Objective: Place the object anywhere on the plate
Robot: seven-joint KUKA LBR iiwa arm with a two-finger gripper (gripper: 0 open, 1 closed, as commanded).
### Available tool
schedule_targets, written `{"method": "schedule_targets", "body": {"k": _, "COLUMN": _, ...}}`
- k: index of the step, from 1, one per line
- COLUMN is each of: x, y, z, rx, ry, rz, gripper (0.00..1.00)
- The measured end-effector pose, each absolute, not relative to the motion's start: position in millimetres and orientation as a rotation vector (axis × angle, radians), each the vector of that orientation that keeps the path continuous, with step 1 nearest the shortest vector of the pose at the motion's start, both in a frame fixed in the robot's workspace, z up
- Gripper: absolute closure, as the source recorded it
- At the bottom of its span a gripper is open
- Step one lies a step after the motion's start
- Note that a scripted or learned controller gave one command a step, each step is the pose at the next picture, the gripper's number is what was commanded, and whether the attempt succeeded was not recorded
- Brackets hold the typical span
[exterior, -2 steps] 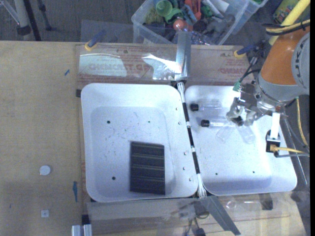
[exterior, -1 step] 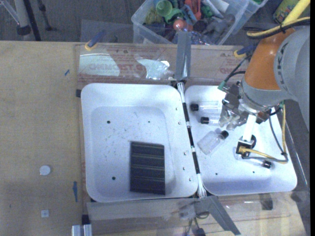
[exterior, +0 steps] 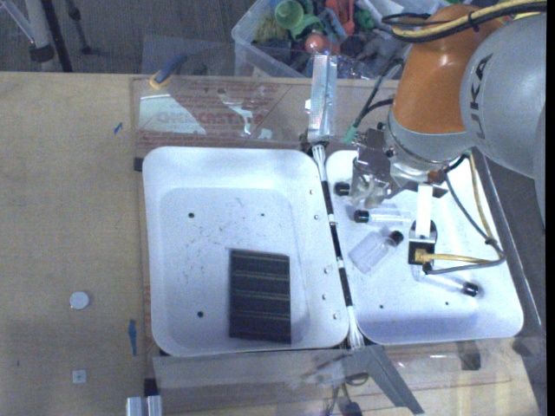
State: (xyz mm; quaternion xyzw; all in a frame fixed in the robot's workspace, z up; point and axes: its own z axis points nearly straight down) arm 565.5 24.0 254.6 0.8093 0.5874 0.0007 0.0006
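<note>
Toward near edge of left bin [exterior: 173,189]: dark ribbed plate [exterior: 259,295] lay flat, bare, awaiting delivery. Right bin [exterior: 486,319], near left wall: clear bottle [exterior: 373,250] on its side. Gripper [exterior: 375,204] hovered just above it, likely lining up pick; pincer state could not be told.

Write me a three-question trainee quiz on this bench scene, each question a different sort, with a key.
1. True or false: the dark ribbed plate lies in the left bin.
2. Multiple choice: the clear bottle lies in
A. the left bin
B. the right bin
C. the box of toys behind the bins
3. Fill in: the gripper hangs over the ____ bin.

Key: 1 true; 2 B; 3 right.
</note>
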Motion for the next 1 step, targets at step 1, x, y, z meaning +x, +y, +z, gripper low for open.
{"method": "schedule_targets", "body": {"k": 1, "x": 546.8, "y": 104.8, "z": 208.2, "rx": 2.153, "ry": 2.292, "rz": -0.003, "gripper": 1.00}}
